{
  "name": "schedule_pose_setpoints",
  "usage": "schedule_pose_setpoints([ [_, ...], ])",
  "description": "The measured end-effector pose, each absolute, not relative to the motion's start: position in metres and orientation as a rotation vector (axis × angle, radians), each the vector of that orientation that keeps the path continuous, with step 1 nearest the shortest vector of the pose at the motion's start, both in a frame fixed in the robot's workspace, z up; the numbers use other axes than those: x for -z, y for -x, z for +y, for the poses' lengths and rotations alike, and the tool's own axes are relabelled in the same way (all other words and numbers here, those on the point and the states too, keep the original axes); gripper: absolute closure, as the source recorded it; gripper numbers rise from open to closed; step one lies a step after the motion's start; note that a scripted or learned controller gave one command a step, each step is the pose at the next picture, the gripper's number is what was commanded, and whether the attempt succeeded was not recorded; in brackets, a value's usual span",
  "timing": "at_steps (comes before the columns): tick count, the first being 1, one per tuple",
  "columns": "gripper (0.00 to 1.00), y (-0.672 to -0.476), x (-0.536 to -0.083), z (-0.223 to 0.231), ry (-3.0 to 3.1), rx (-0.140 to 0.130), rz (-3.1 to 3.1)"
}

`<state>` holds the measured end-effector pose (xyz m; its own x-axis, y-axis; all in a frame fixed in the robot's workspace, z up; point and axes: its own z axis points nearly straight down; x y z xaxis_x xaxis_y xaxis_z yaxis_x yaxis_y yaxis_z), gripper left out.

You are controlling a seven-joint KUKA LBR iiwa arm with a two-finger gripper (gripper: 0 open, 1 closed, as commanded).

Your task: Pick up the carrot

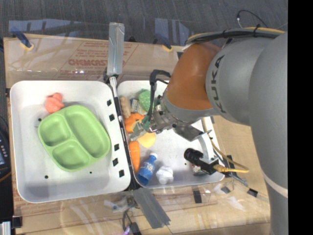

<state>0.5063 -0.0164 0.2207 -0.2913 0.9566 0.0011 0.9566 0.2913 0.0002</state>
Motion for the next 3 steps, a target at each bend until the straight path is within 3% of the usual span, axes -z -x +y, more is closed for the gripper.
schedule_pose_setpoints([
  [1,0.0,-0.506,-0.22,-0.017,1.87,0.0,-2.523],
  [2,0.0,-0.555,-0.216,-0.087,1.887,-0.003,-2.509],
  [3,0.0,-0.518,-0.191,-0.036,1.85,-0.003,-2.534],
])
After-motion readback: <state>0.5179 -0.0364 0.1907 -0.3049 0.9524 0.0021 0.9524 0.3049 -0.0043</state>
